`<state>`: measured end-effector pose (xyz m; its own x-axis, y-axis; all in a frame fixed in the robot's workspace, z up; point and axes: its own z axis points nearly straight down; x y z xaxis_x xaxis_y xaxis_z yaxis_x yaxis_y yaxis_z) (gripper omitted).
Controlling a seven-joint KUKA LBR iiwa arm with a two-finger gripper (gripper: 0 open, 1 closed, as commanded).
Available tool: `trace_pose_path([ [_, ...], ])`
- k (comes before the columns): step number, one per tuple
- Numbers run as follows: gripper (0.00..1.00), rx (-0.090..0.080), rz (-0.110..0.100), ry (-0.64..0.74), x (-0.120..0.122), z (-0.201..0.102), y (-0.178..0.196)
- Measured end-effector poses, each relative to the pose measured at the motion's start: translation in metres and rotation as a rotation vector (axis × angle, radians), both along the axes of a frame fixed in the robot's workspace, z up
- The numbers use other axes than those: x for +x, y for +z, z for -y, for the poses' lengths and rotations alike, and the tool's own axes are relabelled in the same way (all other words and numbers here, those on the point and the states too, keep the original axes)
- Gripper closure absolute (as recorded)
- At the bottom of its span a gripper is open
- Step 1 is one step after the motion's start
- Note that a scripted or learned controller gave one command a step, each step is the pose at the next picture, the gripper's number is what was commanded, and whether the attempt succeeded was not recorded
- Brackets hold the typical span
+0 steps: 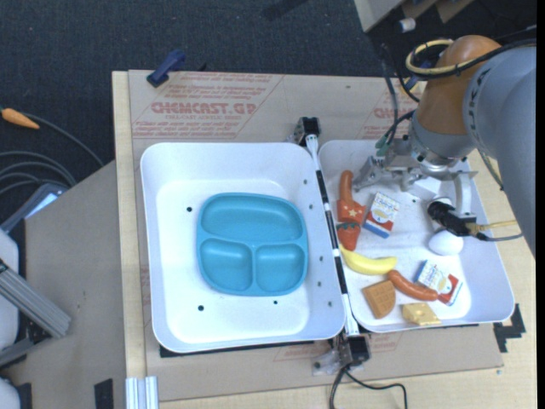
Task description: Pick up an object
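Note:
The right bin (494,301) holds several toy foods: a red-orange pepper (345,196), a small white carton (385,211), a yellow banana (368,263), a red sausage (413,286), a brown bread slice (380,297), a yellow cracker (419,313), a second carton (438,278) and a white egg (444,243). My gripper (388,167) hangs over the back of this bin, just behind the small white carton. The grey wrist and orange band rise behind it to the right. Nothing shows in its grasp.
The left bin (162,228) carries a blue divided plate (251,243). A black clip (306,129) joins the bins at the back and another (351,348) at the front. Cables and a black part (444,215) trail from the wrist over the right bin.

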<state>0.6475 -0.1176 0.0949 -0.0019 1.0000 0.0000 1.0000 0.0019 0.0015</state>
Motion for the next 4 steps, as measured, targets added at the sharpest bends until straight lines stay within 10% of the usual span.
trace_pose_path([
  [1,0.00,0.000,0.000,-0.001,0.019,-0.022,-0.010],
  [2,1.00,-0.001,0.001,0.000,0.020,-0.022,0.000],
  [3,0.00,-0.001,0.001,0.000,0.020,-0.022,0.000],
  [4,0.00,0.000,-0.003,-0.003,-0.054,-0.018,-0.011],
])
